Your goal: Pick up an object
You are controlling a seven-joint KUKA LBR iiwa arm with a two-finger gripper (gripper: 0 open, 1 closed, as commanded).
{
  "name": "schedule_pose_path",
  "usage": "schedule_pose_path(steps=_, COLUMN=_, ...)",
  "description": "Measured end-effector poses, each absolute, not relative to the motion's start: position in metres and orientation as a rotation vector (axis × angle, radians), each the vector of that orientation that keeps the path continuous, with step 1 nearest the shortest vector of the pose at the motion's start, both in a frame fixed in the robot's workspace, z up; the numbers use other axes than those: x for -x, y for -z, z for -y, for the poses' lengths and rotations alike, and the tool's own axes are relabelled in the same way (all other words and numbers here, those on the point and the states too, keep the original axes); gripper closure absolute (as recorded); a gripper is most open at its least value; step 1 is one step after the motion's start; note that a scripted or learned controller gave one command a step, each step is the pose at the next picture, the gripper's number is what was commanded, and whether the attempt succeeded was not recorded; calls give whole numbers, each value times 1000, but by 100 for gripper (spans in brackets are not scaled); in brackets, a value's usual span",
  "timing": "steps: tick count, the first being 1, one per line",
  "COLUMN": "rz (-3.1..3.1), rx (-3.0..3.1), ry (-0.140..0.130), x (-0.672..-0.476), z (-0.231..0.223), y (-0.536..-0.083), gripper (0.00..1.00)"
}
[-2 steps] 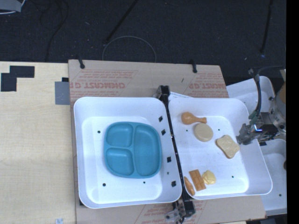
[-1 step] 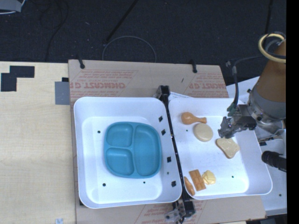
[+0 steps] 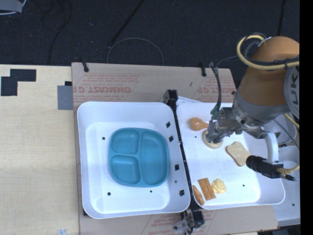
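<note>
On the bench point(image 3: 39, 146) sit two shallow white bins. The left bin point(image 3: 93, 126) carries a blue divided plate point(image 3: 138, 156) near its middle. The right bin point(image 3: 254, 192) carries the loose toy food: an orange-brown rounded piece point(image 3: 197, 124) by its far edge, a slice of toast point(image 3: 238, 152) toward its right side, and near its front edge a brown strip point(image 3: 206, 188), a thin orange stick point(image 3: 197, 195) and a pale yellow lump point(image 3: 218, 185) bunched close together.

The end effector point(image 3: 213, 136) is low in the right bin, directly over a pale round disc-like piece point(image 3: 212, 142) that lies between the orange-brown piece and the toast. From this slant I cannot tell how its jaws are set, or whether the disc is between them.

The disc looks to be the pick target. It is flat and low, so the likely failure is the tips sliding over its top or closing on its edge and flicking it aside. The orange-brown piece is near enough to be nudged. A descent too deep would press into the bin floor; a lift begun before a firm grip would come up with nothing.
</note>
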State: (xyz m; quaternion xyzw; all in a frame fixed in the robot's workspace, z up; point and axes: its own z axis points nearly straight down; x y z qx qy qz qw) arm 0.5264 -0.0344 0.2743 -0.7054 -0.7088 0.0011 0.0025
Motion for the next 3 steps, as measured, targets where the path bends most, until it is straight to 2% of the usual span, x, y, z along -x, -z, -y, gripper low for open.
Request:
schedule_pose_path(steps=1, rz=2220, rx=2216, ry=-6, x=-534, z=-7, y=-261, gripper=100)
schedule_pose_path(steps=3, rz=2223, rx=2217, ry=-4, x=-563, z=-107, y=-226, gripper=100)
